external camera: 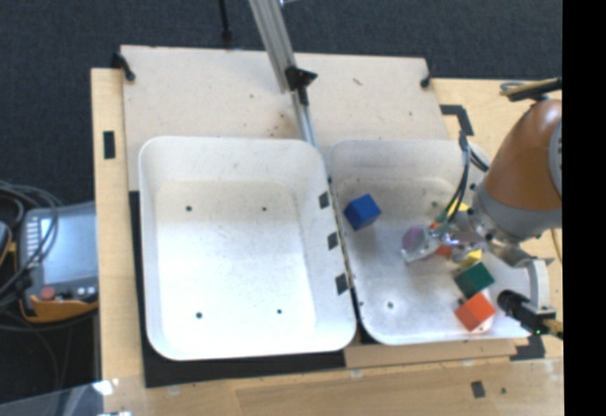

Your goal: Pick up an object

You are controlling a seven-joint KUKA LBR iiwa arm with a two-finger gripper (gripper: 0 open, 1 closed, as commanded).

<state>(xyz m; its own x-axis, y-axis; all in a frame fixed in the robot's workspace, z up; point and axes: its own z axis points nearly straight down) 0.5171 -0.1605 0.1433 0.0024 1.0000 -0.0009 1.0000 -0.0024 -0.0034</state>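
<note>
In the right bin [398,163], a blue cube [362,211] lies near the left wall. My gripper [428,244] is down in the middle of this bin, reaching in from the right. A small purple object [414,238] sits right at its tip, and a red piece [443,251] is beside it. Whether either is held cannot be made out. A yellow piece [471,259], a green block [473,279] and an orange block [475,312] lie just below the gripper, near the bin's front right corner.
The left bin [237,248] stands beside the right one, a low divider between them. A slanted metal rail [270,16] rises from behind the bins. The arm's orange band [525,163] overhangs the right bin's right side.
</note>
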